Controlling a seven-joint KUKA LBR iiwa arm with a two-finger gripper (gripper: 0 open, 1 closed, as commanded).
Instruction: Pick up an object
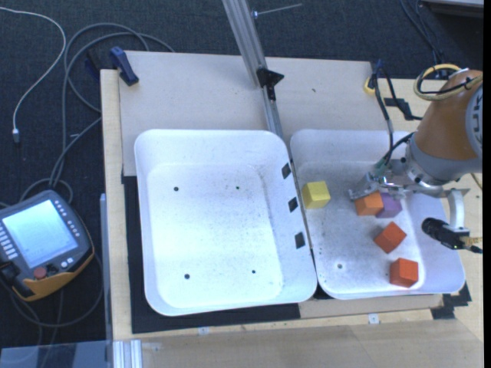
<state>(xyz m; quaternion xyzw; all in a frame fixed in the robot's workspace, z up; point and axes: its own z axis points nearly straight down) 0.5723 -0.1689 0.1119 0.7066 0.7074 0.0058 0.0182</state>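
1. An orange block lies in the right bin, touching a purple block on its right.
2. The gripper sits directly over these two blocks; whether it is released or clenched cannot be told.
3. A yellow cube rests near the bin's left wall.
4. Two more orange cubes lie nearer the front.
5. The left bin adjoins.

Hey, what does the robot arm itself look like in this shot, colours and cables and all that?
The arm comes in from the right as a rounded, bulky body with a broad orange band above a grey wrist section. Thin black cables run along its upper side. At its end sits a small metallic gripper with grey and silver parts; finer detail there is too small to tell.
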